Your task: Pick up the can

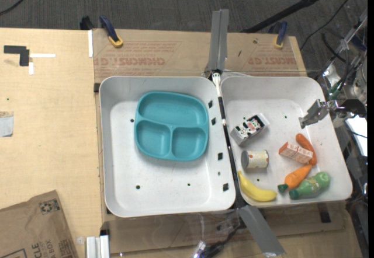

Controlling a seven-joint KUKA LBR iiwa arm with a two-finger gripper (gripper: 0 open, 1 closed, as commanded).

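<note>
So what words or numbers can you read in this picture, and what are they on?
"CHEMCAST GP", red, upside down: on the brown sheet behind the left bin.
The same red print on the brown sheet behind the right bin: too blurred to read surely.
"CLE", part of a longer word: on the cardboard box at bottom left, beside a recycling sign.
Prints on the can, the small black-and-white carton and the orange carton: too small to read.

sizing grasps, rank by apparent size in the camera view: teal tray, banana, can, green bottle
1. teal tray, by far the largest
2. banana and green bottle, which look alike
3. can, the smallest
</note>
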